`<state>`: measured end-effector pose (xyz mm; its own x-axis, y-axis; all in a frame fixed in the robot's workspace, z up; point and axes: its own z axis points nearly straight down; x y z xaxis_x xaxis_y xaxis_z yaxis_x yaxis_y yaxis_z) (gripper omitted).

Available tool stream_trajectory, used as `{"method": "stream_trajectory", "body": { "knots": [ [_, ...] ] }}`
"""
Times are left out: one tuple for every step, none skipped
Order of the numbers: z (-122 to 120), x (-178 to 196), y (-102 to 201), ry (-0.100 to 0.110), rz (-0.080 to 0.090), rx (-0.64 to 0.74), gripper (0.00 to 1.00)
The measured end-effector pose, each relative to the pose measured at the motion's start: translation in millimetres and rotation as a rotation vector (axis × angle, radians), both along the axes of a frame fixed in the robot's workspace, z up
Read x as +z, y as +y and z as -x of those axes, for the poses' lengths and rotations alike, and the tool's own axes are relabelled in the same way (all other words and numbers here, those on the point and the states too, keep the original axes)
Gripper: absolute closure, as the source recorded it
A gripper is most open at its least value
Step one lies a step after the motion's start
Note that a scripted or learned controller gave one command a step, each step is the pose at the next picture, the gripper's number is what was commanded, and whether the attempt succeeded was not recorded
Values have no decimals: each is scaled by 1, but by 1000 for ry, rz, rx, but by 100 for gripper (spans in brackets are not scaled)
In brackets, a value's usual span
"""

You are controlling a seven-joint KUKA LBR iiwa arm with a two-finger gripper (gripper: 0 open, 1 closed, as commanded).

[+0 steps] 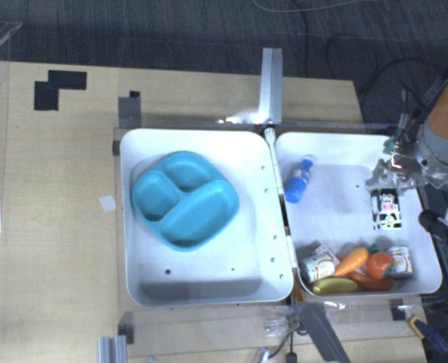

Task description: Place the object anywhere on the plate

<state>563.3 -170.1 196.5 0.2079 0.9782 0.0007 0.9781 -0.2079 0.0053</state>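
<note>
In the right white bin (337, 203), near its far right side, the robot's hand (389, 178) hangs just above a small white carton with black marks (387, 209). The carton lies flat on the bin floor, apart from the other things. This looks like the thing to pick up, but that is only my guess, since the hand is right over it.

To do this step well, the hand should come straight down so one finger goes on each long side of the carton. It should squeeze the middle, not a corner, so the carton does not spin or slip out. Then it should lift high enough to clear the wall between the two bins and travel over to the blue plastic plate with three sections (183, 198) in the left white bin (201, 286). Any section will do.

The hand is small and partly in shadow here. I cannot tell if its fingers are spread or pressed together. Nothing can be seen pinched between them, and the carton seems to sit on the bin floor below.

Other things wait in the right bin too. A blue plastic bottle (297, 179) lies by the middle wall. In the near corner is a pile: an orange toy carrot (351, 262), a yellow toy banana (334, 285), a red toy tomato (378, 265) and two small cans (320, 264).
</note>
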Motion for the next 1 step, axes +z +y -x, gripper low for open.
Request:
{"method": "stream_trajectory", "body": {
  "knots": [
    [34,-29,78,4,-1,-28,100]
  ]
}}
